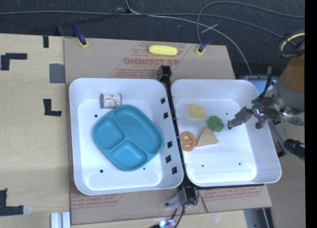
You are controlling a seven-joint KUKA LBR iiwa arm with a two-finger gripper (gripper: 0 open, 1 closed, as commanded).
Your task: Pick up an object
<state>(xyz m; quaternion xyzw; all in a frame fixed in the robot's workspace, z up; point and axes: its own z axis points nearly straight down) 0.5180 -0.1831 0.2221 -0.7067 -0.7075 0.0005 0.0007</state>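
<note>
Left bin [79, 123] carries a blue tray [128, 136] in the middle and a small can [110, 101] up at eleven o'clock. Right bin [257, 165]: pretzel [187, 141] at nine o'clock, yellow cheese block [196, 111] at eleven, a wedge [207, 137] and broccoli [215, 123] near centre. At three o'clock hangs the gripper [241, 118] — nothing between its fingers, though I cannot tell how wide they stand — just beside the broccoli.

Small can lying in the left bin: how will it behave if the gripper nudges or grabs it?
The small can lies on its side near the bin's back wall, so a nudge across its axis will probably roll it. It looks rigid and likely light for its size. Its curved side may slip between two fingers; gripping across the flat ends seems safer. The blue tray close in front limits approach room.
</note>
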